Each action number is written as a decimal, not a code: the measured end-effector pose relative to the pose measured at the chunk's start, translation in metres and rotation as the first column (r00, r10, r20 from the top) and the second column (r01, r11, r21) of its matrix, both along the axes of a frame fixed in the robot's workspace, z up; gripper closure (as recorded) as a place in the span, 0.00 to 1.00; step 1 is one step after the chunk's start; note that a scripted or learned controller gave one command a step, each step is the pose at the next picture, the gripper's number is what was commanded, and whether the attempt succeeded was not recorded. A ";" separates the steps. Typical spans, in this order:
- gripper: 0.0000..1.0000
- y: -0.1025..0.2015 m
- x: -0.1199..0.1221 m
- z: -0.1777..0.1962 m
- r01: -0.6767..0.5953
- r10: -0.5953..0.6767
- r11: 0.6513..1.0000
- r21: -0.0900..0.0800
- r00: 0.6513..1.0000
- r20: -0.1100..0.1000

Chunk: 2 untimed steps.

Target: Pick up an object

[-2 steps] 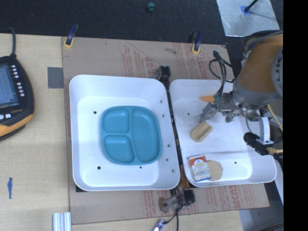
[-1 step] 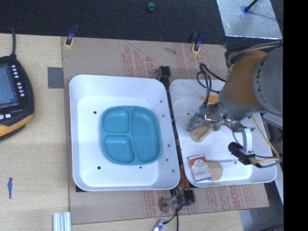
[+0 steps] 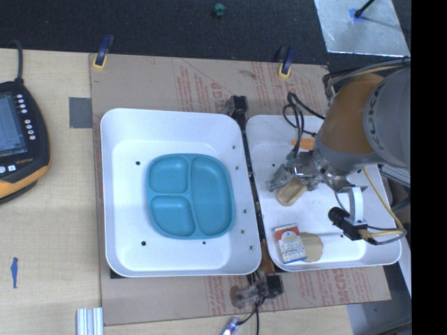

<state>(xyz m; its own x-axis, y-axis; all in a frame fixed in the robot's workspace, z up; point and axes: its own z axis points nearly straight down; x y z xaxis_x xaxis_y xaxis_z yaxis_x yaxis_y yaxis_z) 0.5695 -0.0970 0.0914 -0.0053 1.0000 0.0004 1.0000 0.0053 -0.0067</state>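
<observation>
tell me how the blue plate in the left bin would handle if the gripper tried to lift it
The blue plate looks like stiff moulded plastic, so probably rigid and light. It lies flat with low rounded rims, so the fingers may slip off; its glossy surface suggests slipperiness.

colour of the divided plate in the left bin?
Light blue divided plate, clearest in the camera view.

tan rounded object (image 3: 288, 193) | right bin, near its centre, lying tilted | small box (image 3: 289, 244), red-and-white label, flat | right bin, 7 o'clock corner | tan cylinder (image 3: 312, 246) touching box, 3 o'clock side
</observation>
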 end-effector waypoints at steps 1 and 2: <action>1.00 -0.001 0.000 0.010 -0.004 0.004 1.000 -0.002 1.000 -0.003; 1.00 0.063 0.013 0.101 0.000 0.000 1.000 0.000 1.000 0.005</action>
